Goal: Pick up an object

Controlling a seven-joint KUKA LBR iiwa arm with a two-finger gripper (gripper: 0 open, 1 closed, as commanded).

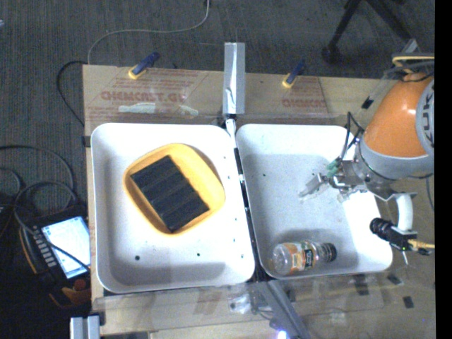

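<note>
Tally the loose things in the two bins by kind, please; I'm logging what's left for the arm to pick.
Yellow dish with black insert: 1, in the left bin.
Clear plastic bottle: 1, lying in the right bin.
Total: 2.
</note>
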